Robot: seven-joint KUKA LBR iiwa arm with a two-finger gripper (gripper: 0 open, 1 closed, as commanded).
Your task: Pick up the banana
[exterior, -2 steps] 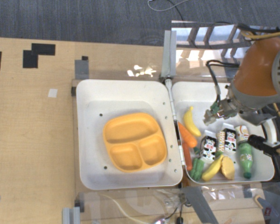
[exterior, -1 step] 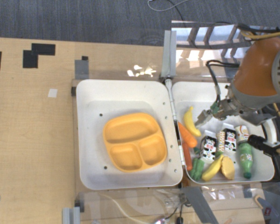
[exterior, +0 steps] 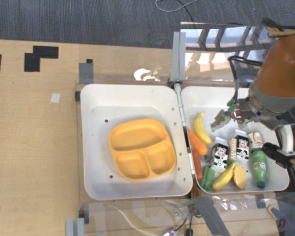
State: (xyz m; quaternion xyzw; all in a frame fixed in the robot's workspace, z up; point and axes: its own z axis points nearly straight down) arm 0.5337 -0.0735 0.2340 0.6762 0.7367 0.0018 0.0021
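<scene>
Jaws (exterior: 225, 118) state unclear | curved smooth banana (exterior: 200, 127) just left | glossy white bin (exterior: 206, 95)

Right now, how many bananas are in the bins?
2, both in the right bin: one banana near its left wall, beside the gripper; another banana at the front. Clutter may hide more.

The two bins (exterior: 88, 132) are white. In the left one lies an orange-yellow plate (exterior: 141, 149). To the right of that plate, a yellow banana (exterior: 201, 128), an orange carrot (exterior: 197, 142), two cartons (exterior: 220, 155) patterned black and white, a green bottle (exterior: 258, 165) and a second yellow banana (exterior: 224, 177). The table (exterior: 34, 146) is tan, with black squares at upper left. The arm (exterior: 280, 75) is orange and grey.
</scene>
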